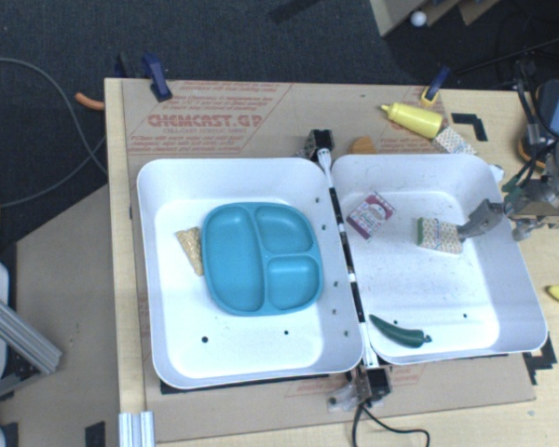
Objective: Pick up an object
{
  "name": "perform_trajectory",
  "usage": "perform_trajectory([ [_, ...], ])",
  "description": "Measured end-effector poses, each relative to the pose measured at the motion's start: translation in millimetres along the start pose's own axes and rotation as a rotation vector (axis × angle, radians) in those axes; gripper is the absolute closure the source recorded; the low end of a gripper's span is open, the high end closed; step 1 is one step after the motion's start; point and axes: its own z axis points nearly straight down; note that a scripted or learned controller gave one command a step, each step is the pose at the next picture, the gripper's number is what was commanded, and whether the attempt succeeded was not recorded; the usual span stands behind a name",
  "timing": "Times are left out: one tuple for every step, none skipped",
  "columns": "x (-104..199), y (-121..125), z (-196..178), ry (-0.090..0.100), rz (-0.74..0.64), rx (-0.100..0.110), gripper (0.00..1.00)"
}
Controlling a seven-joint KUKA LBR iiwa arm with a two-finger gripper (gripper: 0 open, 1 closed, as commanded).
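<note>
While poised at the right bin's (503, 277) far edge beside a patterned sponge (439, 235), seemingly lined up for grasping, hand (484, 218) state impossible to tell.

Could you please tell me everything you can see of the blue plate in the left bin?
The blue plate is a rounded, teal-blue tray that looks like plastic, split into three compartments: one long one at the left and two smaller ones at the right. It lies flat near the middle of the left bin. A tan, speckled sponge-like piece sits at its left edge, seemingly tucked partly beneath it.
</note>
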Motion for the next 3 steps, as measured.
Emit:
perform_trajectory([
  [75.7, 32.8, 102.9, 0.001, -0.001, 0.002, 0.0],
  [23.0, 101.4, 146.4, -0.002, -0.001, -0.01, 0.0],
  [-36.5, 103.9, 116.5, -0.003, 0.0, -0.004, 0.0],
])
